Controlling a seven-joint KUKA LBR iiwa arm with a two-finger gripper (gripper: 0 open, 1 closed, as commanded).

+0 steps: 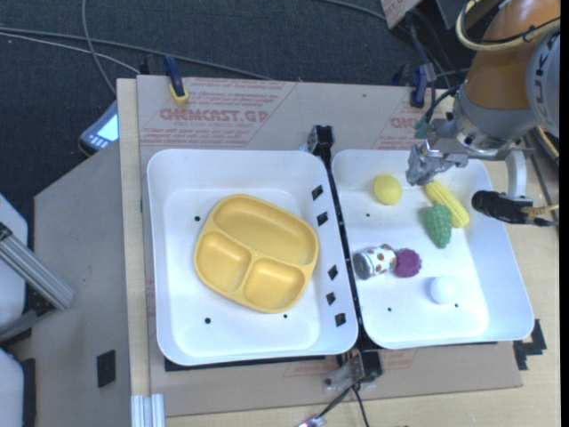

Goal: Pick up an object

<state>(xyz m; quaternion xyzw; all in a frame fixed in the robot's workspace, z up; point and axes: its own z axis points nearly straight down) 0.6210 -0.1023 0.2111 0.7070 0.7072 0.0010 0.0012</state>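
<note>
Two shallow white bins (169, 238) sit side by side on my tabletop (222, 100), which is lined with printed cardboard. From the right, my grey arm with its orange band (511, 47) reaches down over the right bin (498, 310). Its hand (427, 169) hovers at the upper end of a yellow ear of toy corn (449, 203), close to it or perhaps touching; I cannot tell which. I also cannot tell how far the hand is open, and I see nothing gripped in it.

Other candidates lie nearby. A small yellow ball-like piece (386, 189) rests just left of the hand. A bumpy green piece (437, 224), perhaps broccoli, touches the lower side of the corn. Lower down, a small can-like object with a spotted label (375, 261) lies against a knobbly purple piece (407, 262). A smooth white egg-shaped piece (443, 289) lies apart, nearly blending into the bin floor.

The left bin holds a glossy yellow plastic plate (256, 253) with three compartments.

My worry: the corn looks ridged, slim and tapering, and it lies at a slant, so a closing grip at its tip could squeeze it sideways and let it slip out. The green piece pressed beside it could be nudged or block a clean grip. The round pieces would likely roll away if bumped.
</note>
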